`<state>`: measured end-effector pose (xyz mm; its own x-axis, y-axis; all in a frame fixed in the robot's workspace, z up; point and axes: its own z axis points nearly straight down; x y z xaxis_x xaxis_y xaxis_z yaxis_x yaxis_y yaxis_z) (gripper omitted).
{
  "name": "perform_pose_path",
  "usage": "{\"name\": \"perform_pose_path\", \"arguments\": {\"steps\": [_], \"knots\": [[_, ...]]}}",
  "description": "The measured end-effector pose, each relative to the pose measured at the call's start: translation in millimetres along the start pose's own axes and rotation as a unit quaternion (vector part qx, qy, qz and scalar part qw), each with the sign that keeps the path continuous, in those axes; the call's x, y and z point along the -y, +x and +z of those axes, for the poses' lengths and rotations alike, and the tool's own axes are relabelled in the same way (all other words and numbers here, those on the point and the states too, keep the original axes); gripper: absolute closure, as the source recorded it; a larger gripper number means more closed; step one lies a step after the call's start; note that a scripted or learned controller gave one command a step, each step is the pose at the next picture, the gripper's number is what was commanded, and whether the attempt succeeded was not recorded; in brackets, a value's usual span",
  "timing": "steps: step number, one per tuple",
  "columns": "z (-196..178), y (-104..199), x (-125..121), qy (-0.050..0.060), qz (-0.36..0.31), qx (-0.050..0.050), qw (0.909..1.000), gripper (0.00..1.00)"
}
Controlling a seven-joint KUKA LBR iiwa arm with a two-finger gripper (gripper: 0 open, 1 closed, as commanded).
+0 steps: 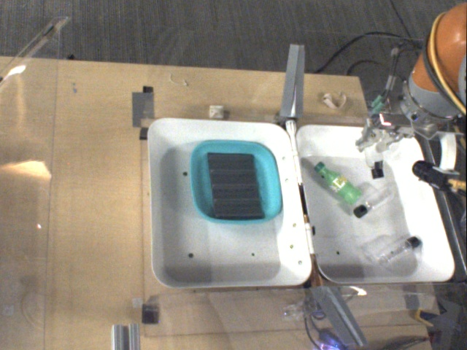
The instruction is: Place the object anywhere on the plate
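Grey arm w/ orange band (pixel 446 57) reaches in from the right. Two-finger gripper (pixel 377 138) hangs over top edge of the right white bin (pixel 436 268), above the bin floor, nothing btwn its tips; how far open, can't tell, too small and blurred. Green plastic bottle w/ black cap (pixel 339 188) lies tilted on that bin's floor, cap end toward lower right, near but apart from gripper. Clear plastic bottle w/ black cap (pixel 390 249) lies lower right in same bin. Teal rounded-square plate w/ dark ribbed centre (pixel 236 180) sits in the left white bin (pixel 168 261), well apart from green bottle.
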<state>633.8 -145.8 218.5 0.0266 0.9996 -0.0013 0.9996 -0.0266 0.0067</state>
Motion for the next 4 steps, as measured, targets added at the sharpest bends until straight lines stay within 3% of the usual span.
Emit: {"name": "perform_pose_path", "arguments": {"steps": [1,2,3,4], "knots": [[89,28,29,-0.007,-0.086,0.001,0.9963,1.0],[27,84,40,-0.001,-0.138,-0.001,0.9905,1.0],[33,109,13,0.0,-0.183,-0.001,0.9831,1.0],[32,184,28,0.0,-0.296,-0.001,0.9552,1.0]]}}
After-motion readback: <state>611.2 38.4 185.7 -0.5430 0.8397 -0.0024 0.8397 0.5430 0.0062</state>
